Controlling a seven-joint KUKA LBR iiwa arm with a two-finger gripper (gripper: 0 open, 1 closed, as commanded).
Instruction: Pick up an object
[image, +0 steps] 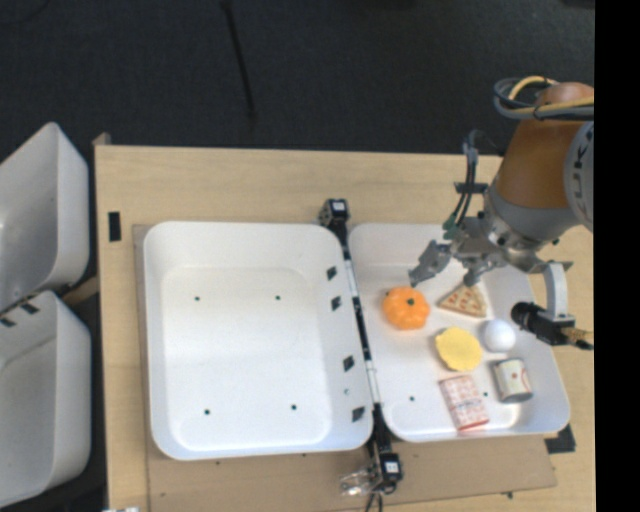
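My gripper (447, 268) hangs over the right bin (400, 400), its grey fingers spread open with nothing between them. Just below and left of it lies an orange toy pumpkin (406, 308). A pizza-slice toy (463, 300) sits right under the fingertips on the right. Further down lie a yellow round piece (458, 349), a white ball (497, 335), a small can (512, 380) and a red-and-white packet (463, 404).
The left bin (240, 340) adjoins the right one along a hinged middle divider (355, 320). The wooden bench (250, 180) surrounds both bins. White containers (35, 300) stand off the bench at the far left.
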